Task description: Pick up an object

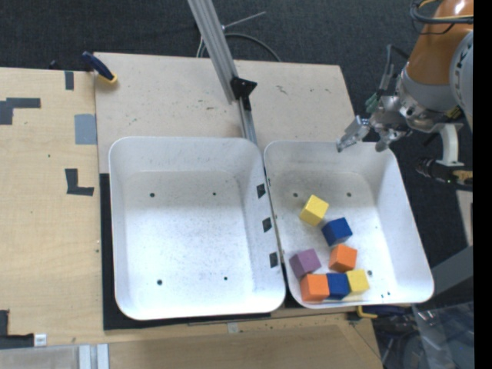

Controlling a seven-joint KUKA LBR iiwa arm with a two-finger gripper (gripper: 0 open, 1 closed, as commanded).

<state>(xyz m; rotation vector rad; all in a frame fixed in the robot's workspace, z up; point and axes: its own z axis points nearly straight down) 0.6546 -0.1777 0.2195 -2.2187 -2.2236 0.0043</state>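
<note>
Hovering over the far right corner of the right-hand bin (400, 183), the end effector (360, 137) of the grey-and-orange arm (430, 75) hangs with nothing between its fingers, which look spread apart, though they are small and partly blurred against the bin's white rim. The blocks lie well apart from it, gathered in the near half of that bin: a yellow cube (314, 209) sits farthest back, a blue cube (337, 231) just beside it, an orange cube (343, 257) nearer the front, and a purple cube (304, 262) to its left. Along the front wall an orange block (314, 287), a blue block (337, 284) and a yellow block (357, 281) press together in a row, their lower edges hard to make out against the rim. The left-hand bin (123, 206) sits alongside on the desk (46, 206). A slanted metal rail (219, 44) crosses the scene, hiding part of the seam between the bins. The arm's upper links are cut off at the right.
</note>
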